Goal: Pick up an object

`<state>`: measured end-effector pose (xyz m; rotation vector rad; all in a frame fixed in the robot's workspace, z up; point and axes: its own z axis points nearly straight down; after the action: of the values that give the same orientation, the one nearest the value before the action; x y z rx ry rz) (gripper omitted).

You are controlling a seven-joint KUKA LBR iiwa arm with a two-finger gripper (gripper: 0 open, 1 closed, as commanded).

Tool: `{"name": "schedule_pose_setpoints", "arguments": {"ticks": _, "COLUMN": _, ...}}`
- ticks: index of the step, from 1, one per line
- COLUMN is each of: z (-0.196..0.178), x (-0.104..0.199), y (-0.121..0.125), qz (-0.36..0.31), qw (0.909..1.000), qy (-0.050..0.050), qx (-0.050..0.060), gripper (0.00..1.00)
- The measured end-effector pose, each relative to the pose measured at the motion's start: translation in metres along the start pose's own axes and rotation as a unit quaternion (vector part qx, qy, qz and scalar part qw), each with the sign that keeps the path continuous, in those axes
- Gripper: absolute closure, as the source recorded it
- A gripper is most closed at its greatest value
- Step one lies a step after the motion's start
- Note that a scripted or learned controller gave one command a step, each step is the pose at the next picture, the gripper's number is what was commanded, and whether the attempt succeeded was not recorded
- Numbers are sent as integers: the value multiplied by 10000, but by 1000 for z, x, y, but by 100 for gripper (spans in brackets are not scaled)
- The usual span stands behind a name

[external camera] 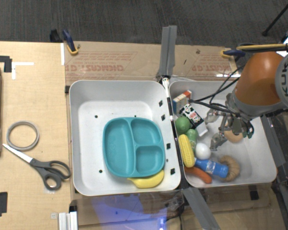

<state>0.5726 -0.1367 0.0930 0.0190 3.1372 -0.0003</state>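
Camera view: gripper [229, 134] near egg [202, 151], corn [186, 150].

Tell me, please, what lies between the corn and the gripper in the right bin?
In the camera view, a white egg sits between the corn and the gripper.

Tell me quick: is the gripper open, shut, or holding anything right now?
Gripper: in the right bin, over the toys; whether it is open, shut or holding something cannot be told from this view.
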Motion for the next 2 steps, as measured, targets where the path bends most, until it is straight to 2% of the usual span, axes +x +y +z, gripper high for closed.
{"name": "schedule_pose_setpoints", "arguments": {"ticks": 1, "z": -5, "x": 52, "y": 35, "qz": 569, "qw": 9983, "qy": -100, "qx": 12, "gripper": 0}}
{"name": "schedule_pose_setpoints", "arguments": {"ticks": 2, "z": 1, "x": -49, "y": 14, "qz": 1160, "qw": 9932, "qy": 3, "qx": 10, "gripper": 0}}
